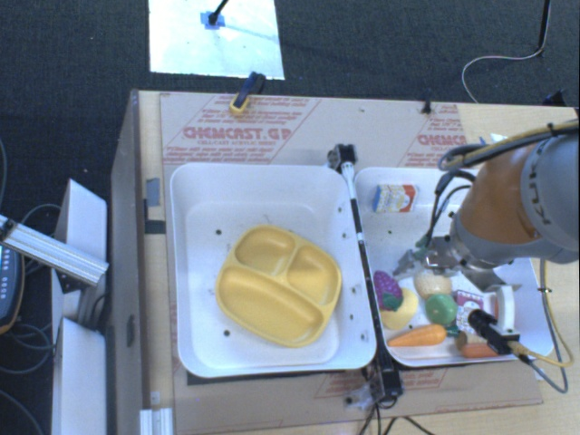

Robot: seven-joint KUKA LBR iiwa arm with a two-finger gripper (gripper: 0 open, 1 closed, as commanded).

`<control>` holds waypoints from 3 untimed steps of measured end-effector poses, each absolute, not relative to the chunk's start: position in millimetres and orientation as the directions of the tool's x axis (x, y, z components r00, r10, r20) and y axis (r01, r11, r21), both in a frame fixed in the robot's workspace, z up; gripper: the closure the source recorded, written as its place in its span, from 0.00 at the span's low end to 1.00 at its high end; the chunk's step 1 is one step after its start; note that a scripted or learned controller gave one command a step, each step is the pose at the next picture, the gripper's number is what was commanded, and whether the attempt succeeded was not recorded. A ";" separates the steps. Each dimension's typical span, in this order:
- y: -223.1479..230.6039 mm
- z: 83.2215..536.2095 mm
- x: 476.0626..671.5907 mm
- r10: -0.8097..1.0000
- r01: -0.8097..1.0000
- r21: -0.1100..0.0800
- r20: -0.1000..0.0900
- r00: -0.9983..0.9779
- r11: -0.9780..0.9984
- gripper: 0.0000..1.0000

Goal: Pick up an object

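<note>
The right bin (pixel 399 229) holds several small things. A white carton (pixel 394 198) lies at its back. Along the front are purple grapes (pixel 388 288), a yellow piece (pixel 400 309), a cream round piece (pixel 433 284), a green ball (pixel 441 308) and an orange carrot (pixel 417 336). My gripper (pixel 419 261) hangs low over the bin's middle, just behind the cream piece and to the right of the grapes. Nothing shows in its grasp.
A yellow divided plate (pixel 279 284) lies in the left bin (pixel 204 243). A red and white packet (pixel 468 311) sits by the green ball. The arm's orange band (pixel 494 202) covers the right bin's right side. The bins' shared wall (pixel 360 243) runs close to the grapes.
</note>
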State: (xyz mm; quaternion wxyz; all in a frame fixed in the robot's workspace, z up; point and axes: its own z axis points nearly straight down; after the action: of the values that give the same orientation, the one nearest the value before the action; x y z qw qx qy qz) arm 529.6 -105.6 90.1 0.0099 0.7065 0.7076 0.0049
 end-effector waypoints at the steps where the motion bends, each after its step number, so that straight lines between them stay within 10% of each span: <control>1: -181.1 87.6 590.6 1.000 1.000 0.004 0.005 -0.004 0.004 0.00; 2: -154.5 84.2 507.7 1.000 1.000 0.000 0.001 -0.001 0.001 0.00; 3: -154.8 95.3 509.5 1.000 1.000 0.005 0.000 -0.001 0.001 1.00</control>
State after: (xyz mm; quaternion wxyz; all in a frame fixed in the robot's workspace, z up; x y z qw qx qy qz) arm 509.5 -154.8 95.3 0.0018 0.7066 0.7076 0.0016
